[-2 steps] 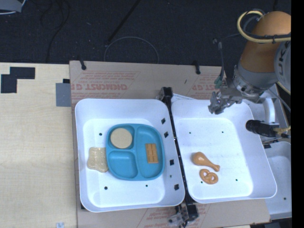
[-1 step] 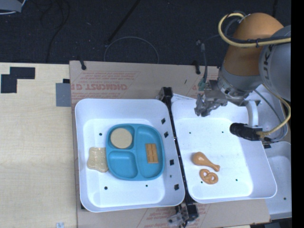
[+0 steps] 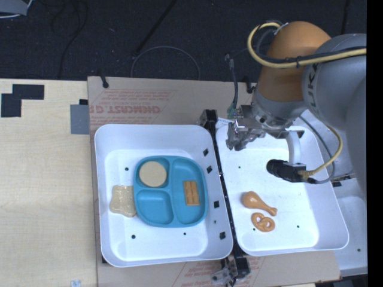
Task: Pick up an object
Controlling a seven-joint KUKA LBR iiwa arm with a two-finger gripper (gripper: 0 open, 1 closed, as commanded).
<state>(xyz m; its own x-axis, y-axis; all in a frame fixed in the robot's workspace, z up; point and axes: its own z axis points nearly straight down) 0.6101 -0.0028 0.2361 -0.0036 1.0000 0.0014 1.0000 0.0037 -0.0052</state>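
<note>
In the right bin lie a tan chicken drumstick and, just below it, a small brown pretzel. My gripper hangs over the bin's far left corner, well above and to the left of both. Nothing shows between its fingers. The left bin holds a blue divided plate with a round tan cookie in its upper left compartment and a brown cracker in its right compartment. A pale bread slice rests against the plate's left edge.
The grey arm with its orange band fills the upper right. A black cylindrical part on a cable hangs over the right bin's middle. A black divider runs between the two bins. Brown cardboard lies under them.
</note>
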